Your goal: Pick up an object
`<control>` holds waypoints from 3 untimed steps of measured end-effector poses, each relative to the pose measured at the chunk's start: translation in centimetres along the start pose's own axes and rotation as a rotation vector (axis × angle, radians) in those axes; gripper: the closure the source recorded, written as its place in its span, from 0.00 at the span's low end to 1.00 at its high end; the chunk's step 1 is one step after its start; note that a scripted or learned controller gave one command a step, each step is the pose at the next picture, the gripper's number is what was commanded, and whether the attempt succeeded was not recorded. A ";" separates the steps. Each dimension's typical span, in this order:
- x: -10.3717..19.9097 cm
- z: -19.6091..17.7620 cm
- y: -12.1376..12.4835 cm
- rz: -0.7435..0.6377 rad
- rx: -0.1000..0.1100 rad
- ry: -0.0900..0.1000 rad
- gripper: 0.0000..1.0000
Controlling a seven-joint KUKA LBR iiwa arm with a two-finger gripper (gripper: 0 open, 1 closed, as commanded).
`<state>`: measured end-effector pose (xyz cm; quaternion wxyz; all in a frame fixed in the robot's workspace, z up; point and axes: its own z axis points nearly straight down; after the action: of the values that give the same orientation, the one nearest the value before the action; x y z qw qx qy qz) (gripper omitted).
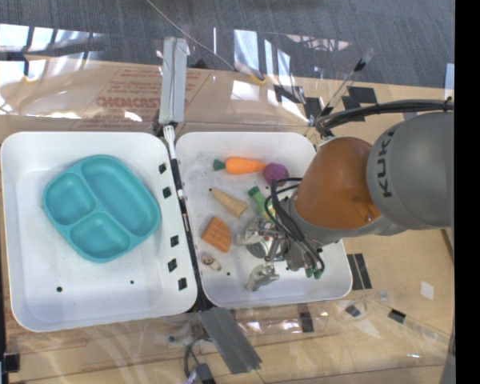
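Note:
The right bin (320, 288) holds an orange carrot (244, 166), a purple lump (275, 172), a tan cone (229, 203), an orange waffle-like square (217, 234), a green piece (258, 198) and a small beige bit (210, 261). My gripper (258, 256) hangs low over the front middle of this bin, just right of the waffle square. Its fingers (261, 278) are spread apart, so it is open. A dim grey patch lies between them; I cannot tell whether it is an object. The orange wrist band (336, 194) hides the bin's right part.
In the left bin (24, 294) lies a teal three-compartment plate (101, 206). A black-marked divider wall (176, 214) runs between the bins. Clear plastic sheeting and cables sit behind the bins.

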<state>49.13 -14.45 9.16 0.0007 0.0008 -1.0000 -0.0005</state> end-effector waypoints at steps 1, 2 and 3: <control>-6.1 -0.1 5.3 0.046 -0.001 -0.002 0.00; -6.3 -1.3 4.9 0.044 0.005 -0.006 1.00; 1.0 0.0 -1.5 -0.210 0.001 0.001 1.00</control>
<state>48.14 -16.00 9.19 0.0010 0.1056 -0.9944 -0.0003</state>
